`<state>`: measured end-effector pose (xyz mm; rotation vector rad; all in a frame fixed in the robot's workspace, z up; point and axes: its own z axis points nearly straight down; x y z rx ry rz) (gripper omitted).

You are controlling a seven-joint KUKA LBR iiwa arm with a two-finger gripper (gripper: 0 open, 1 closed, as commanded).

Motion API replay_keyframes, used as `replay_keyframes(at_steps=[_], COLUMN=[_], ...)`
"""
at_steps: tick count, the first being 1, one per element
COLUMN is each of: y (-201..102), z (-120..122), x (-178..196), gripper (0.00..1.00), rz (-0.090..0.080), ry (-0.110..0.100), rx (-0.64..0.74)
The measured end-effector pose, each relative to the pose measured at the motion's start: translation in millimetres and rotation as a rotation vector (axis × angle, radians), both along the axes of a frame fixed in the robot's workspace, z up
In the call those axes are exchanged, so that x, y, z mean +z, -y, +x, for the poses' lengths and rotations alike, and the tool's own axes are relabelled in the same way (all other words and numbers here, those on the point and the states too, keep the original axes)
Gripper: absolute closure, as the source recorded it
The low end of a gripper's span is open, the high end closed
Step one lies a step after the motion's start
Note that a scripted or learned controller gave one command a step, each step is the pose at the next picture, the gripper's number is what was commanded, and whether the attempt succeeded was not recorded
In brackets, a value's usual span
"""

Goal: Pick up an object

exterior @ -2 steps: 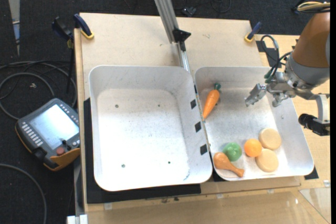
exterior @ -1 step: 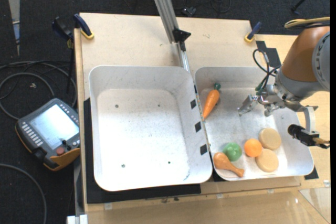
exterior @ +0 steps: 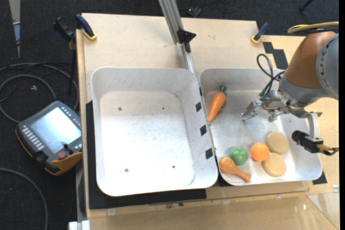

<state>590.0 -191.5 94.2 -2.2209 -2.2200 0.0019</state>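
Five small toy foods in right bin (exterior: 302,172); carrot (exterior: 216,105) alone near left wall, nearest gripper (exterior: 249,112). Probably light, hard, smooth plastic, may slip; grasp across thick middle. Gripper hangs above bin floor, fingers' state unclear.

1. The arm (exterior: 318,70) is chunky and rounded: grey shell with a glossy orange band above the wrist.
2. Black cable (exterior: 265,68) loops off the wrist.
3. The gripper (exterior: 251,112) is bare silvery metal with thin fingers.
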Motion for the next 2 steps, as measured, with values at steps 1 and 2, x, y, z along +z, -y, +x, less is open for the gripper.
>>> replay_keyframes(at_steps=[1,2], y=[0,-10], z=[1,1], x=[11,68], gripper=[1.00,1.00], rz=[-0.001,-0.002], ry=[0.004,0.008], rx=[0.000,0.004])
